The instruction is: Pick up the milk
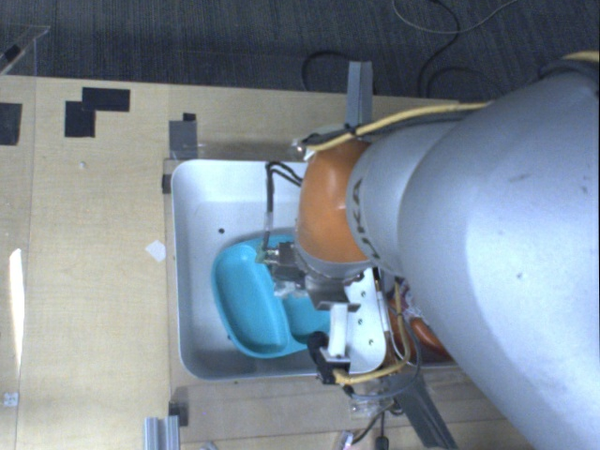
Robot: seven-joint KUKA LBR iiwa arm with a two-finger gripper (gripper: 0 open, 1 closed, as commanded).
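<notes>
Blue bowl (248, 303): lying tilted in the near half of the left white bin (211, 200), just beside the wrist.
Arm (469, 232): reaching low over that bin, its orange band (328, 204) above the bowl's right edge.
Gripper (281, 272): down by the bowl's rim; its grip cannot be told.
Milk: place cannot be told; probably beneath the wrist.
Doing it well: centre on the carton, not the bowl, before closing and lifting straight.
</notes>
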